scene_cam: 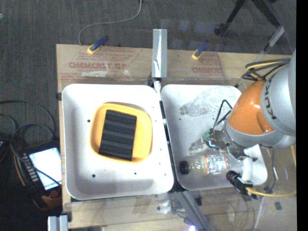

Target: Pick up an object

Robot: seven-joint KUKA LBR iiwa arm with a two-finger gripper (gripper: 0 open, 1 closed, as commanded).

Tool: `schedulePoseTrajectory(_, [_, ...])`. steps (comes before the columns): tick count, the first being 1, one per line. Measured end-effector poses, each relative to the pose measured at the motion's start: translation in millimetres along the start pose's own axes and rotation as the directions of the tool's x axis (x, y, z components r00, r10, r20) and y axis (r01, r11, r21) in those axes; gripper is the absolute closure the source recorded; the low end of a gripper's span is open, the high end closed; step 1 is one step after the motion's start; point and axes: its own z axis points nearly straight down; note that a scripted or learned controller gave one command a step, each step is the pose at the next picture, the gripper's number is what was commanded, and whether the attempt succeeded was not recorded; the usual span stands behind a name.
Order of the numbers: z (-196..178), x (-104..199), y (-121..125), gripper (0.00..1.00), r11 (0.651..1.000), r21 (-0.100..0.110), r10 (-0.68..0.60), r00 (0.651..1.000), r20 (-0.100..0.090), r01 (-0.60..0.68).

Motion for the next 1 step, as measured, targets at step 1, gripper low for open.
schedulePoseTrajectory(1, [-4.6,-11.0,88.2,0.00,0.997,0.015,-0.073,0.997,-0.002,0.073])
